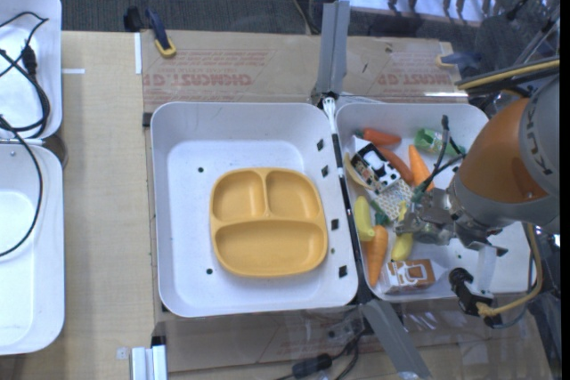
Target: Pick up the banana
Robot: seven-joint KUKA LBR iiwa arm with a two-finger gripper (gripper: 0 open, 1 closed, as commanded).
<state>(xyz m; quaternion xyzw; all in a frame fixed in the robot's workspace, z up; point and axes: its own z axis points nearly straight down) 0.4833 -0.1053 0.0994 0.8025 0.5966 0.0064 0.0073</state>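
The banana is a yellow curved fruit lying along the left wall of the right bin, partly under other items. My gripper hangs low over the middle of this bin, just to the right of the banana, among the clutter. A small yellow piece shows right below the gripper; I cannot tell whether it belongs to the banana. The arm's orange band and grey wrist cover the bin's right part.
The right bin also holds carrots, a black-and-white toy, a green item and a brown carton. An orange divided plate lies in the left bin.
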